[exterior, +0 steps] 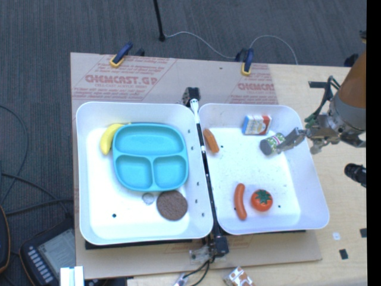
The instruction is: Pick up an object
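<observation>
Two bins (89,177): blue tray (150,157) left, tomato (261,199) right; end effector (286,142) clamped on can (272,144).

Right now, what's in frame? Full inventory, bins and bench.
Shallow white plastic bins: 2, white, side by side on the bench; left, right.
Divided plastic tray: 1, light blue, left bin.
Banana: 1, yellow, left of the tray.
Round flat patty: 1, brown, below the tray.
Sausages: 2, orange-red, right bin; one at the left wall, one beside the tomato.
Tomato: 1, red.
Small carton: 1, white, red and blue, right bin top.
Small can: 1, green-labelled, lying by the gripper.
Clamps: 2, yellow and blue, bench's far edge.
Gripper: 1, grey, right bin.
</observation>
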`<action>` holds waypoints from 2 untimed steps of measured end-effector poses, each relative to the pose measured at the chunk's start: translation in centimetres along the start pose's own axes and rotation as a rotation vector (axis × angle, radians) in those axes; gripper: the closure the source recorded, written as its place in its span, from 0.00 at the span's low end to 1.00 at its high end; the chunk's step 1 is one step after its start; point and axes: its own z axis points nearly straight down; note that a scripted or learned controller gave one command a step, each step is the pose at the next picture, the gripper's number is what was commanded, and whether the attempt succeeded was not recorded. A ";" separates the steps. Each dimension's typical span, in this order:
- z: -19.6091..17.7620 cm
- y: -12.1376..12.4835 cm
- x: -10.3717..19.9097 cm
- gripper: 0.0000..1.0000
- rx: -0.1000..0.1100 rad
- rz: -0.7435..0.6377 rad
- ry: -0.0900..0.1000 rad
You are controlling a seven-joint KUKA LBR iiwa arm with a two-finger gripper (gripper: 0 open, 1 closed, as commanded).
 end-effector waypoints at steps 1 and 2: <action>12.5 1.5 1.0 0.00 0.001 -0.001 0.001; 13.3 -3.2 6.7 0.00 -0.011 0.001 -0.004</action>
